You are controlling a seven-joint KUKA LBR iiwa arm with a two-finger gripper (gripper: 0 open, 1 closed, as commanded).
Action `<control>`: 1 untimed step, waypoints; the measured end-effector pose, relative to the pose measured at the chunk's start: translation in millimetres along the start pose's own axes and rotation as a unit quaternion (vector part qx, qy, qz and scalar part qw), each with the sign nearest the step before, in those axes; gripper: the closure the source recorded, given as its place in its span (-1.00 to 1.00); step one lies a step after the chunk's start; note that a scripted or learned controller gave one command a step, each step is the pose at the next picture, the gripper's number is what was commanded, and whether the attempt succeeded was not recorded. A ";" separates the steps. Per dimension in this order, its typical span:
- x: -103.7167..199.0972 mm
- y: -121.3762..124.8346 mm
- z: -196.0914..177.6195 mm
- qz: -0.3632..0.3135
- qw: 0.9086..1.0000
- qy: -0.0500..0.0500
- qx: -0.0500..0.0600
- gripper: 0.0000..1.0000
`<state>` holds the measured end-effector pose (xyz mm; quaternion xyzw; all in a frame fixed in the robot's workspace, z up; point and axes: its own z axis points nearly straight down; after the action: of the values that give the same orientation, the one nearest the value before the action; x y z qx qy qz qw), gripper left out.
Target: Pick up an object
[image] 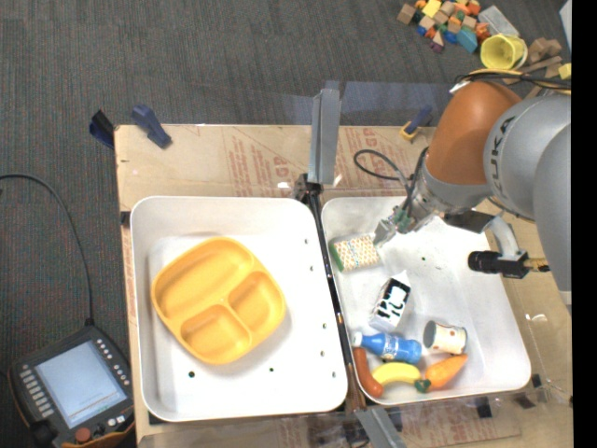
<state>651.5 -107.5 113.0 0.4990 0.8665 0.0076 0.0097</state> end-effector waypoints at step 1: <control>0.1 0.1 0.0 0.000 1.000 0.000 0.000 -1.00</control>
<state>651.5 -107.4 113.0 0.4989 0.8666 0.0076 0.0096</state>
